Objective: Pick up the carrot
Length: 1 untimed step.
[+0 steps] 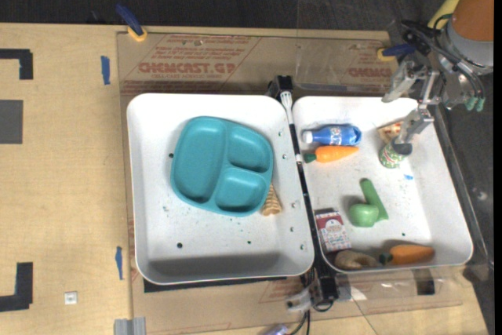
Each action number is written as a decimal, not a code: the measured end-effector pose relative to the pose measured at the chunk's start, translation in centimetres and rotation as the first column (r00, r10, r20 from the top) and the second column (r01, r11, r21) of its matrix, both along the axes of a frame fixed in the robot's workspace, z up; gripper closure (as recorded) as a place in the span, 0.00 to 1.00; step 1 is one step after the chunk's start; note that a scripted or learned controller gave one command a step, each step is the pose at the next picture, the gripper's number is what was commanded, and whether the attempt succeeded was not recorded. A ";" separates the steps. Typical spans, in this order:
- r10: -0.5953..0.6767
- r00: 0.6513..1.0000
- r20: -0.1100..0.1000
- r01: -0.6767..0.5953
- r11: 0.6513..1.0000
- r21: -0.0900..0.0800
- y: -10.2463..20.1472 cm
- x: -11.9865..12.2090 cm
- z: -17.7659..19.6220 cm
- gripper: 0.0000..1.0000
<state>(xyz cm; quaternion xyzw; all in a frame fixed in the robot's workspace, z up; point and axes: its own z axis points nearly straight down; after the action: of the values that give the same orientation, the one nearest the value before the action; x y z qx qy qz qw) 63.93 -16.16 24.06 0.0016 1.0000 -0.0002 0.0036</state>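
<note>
Hovering pincer (405, 139), carrot (332, 154) well apart

One fixed camera stood above the bench (63, 169), looking down at a slant. Far edge of the bench ran across the top, dark floor beyond. Both white bins were in frame: left bin (149, 247), right bin (447, 231). The arm (474, 20) entered at upper right. Medium range.
</note>
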 end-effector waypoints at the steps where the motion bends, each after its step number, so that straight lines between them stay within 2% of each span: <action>1: 0.078 0.997 -0.009 -0.078 0.997 0.006 6.5 1.1 -10.8 0.00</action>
<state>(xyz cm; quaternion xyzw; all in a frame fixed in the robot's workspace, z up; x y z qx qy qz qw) 64.99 -9.63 13.23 -0.0372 0.9993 0.0027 -0.0009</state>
